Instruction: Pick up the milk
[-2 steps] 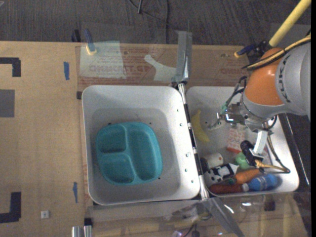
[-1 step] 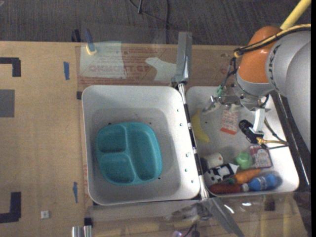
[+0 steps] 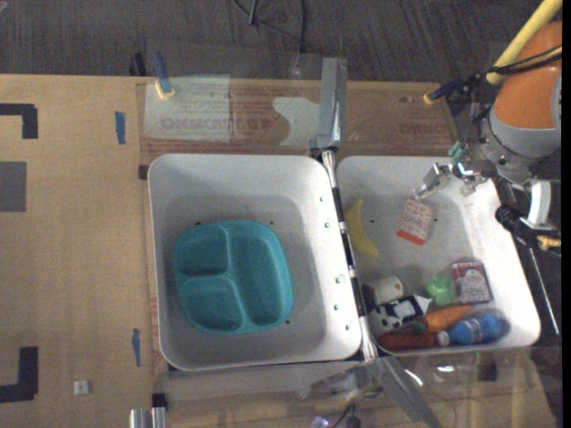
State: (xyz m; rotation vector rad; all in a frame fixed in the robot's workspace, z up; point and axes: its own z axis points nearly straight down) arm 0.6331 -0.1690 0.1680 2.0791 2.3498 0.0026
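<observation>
Right now you are hovering the gripper [image 3: 443,175], fingers spread and holding nothing, over the right bin's [image 3: 526,324] far edge; the cow-patterned milk [image 3: 399,312] is lying near-left, needing a reach down.

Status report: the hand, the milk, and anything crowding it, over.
Hand above right bin's far side, away from milk. Milk lies in bin's near left corner, not held. Cup and carrot crowd it.
</observation>
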